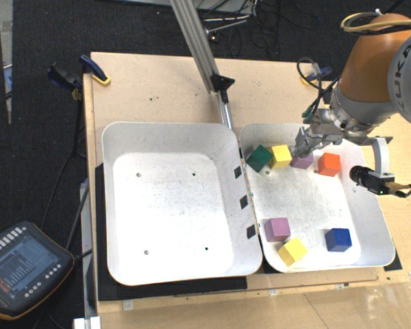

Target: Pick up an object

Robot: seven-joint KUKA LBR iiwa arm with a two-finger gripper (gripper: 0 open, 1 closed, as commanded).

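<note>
The tool (pixel 305 147) is seen low at the far end of the right bin (pixel 370 218), just over a purple block (pixel 301 161); whether it is spread or pressed together cannot be told. A yellow block (pixel 281 155) and a green block (pixel 259 158) are placed close at one side; an orange block (pixel 328 164) at the other; a second purple block (pixel 277 228), a second yellow block (pixel 292 250) and a blue block (pixel 338 239) lie well apart, near the front.
</note>
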